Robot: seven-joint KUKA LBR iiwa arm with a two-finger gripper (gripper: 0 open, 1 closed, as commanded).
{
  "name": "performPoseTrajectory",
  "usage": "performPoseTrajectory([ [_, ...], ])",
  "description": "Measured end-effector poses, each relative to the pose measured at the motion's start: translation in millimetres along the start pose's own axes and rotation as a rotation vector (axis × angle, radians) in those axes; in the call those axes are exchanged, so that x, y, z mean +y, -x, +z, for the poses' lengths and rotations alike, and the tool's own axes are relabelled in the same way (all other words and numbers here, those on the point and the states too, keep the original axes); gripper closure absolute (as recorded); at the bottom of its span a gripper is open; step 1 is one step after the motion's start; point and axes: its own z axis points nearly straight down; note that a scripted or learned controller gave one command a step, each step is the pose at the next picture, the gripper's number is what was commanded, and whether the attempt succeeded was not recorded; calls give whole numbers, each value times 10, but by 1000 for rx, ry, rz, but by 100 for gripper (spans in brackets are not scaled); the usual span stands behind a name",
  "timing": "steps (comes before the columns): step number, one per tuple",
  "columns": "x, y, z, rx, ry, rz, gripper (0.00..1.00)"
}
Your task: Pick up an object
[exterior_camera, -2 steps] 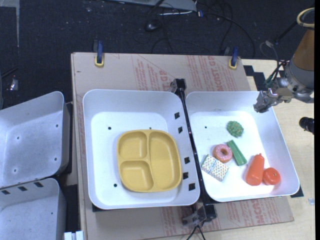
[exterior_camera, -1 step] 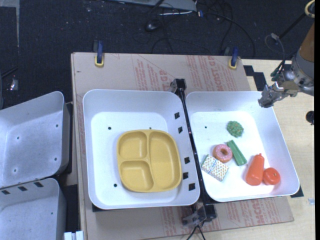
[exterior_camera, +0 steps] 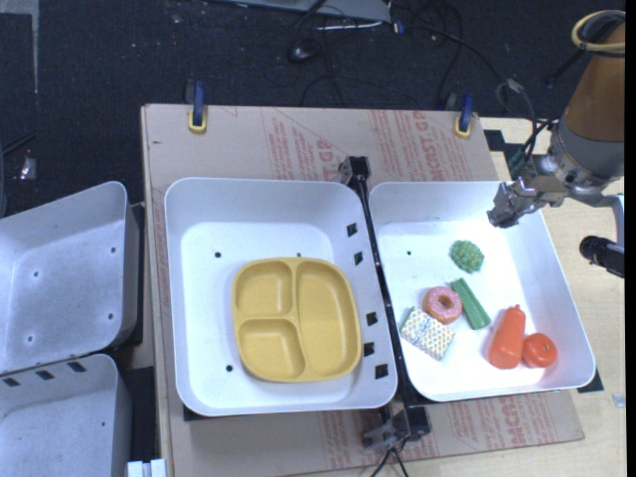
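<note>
My dark two-finger pincer [exterior_camera: 509, 210], its state impossible to tell, hangs over the right white plastic bin's [exterior_camera: 571, 301] far rim, with the bumpy green broccoli-like toy [exterior_camera: 466, 255] nearest, lying just toward the camera and left.

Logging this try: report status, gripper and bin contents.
Gripper over right bin's back rim, holding nothing seen. Broccoli, donut, carrot untouched. Yellow divided plate in left bin.

One fixed camera looks slantwise down on both bins [exterior_camera: 268, 192].
</note>
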Motion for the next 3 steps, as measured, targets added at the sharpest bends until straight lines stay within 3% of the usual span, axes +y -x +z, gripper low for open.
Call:
performPoseTrajectory([
  [2,-329,-1167,-82,1,-1,-3,100],
  [3,-451,-1613,-114,1,-1,-2,100],
])
